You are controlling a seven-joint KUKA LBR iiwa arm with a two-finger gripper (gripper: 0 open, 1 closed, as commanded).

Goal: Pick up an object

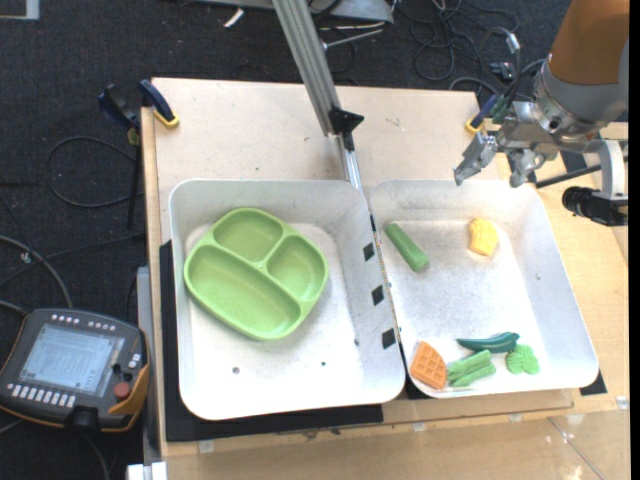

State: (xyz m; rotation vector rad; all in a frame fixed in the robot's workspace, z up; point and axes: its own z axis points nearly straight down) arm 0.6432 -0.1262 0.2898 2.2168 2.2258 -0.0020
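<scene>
My gripper hangs open above the far edge of the right bin, with nothing between its two fingers. Below and slightly left of it lies a yellow corn piece. A green cucumber rests near the bin's left wall. At the bin's near edge sit an orange waffle, a green bean pod, a dark teal pepper and a small green broccoli.
The left bin holds a light green divided plate. A slanted metal pole crosses the back of the bench. A teach pendant lies on the floor at the left. Cables run behind the bench.
</scene>
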